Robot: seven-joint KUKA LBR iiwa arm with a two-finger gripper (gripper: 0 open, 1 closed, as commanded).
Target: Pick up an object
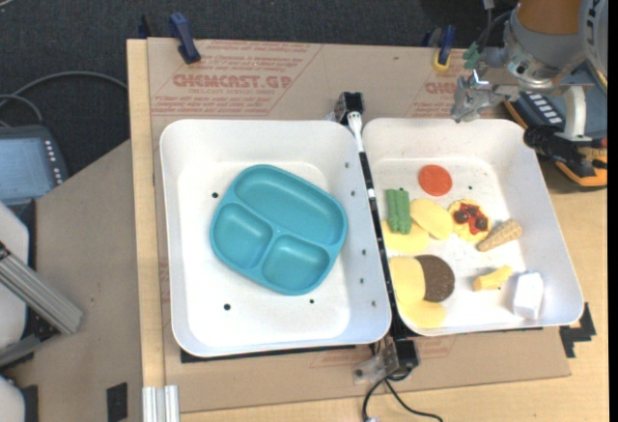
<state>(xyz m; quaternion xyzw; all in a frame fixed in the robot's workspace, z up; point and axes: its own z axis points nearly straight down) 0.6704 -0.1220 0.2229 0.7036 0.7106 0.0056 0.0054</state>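
My gripper [470, 99] hangs over the far rim of the right bin [502, 145], with no object seen in it. Below it in that bin lie a red disc [435, 180], a green pea pod [397, 210], pale yellow slices [431, 217], a small piece with red and dark topping [469, 215], a tan cone [499, 236], a brown round cookie [437, 278] on a yellow round piece [407, 287], a yellow wedge [491, 279] and a white cube [527, 295]. The red disc is the closest item to the gripper.
A teal divided plate [278, 228] lies in the left bin [188, 217]. Both bins rest on a cardboard sheet [251, 77] held by blue clamps [183, 36]. A black clip [350, 105] sits between the bins at the far side.
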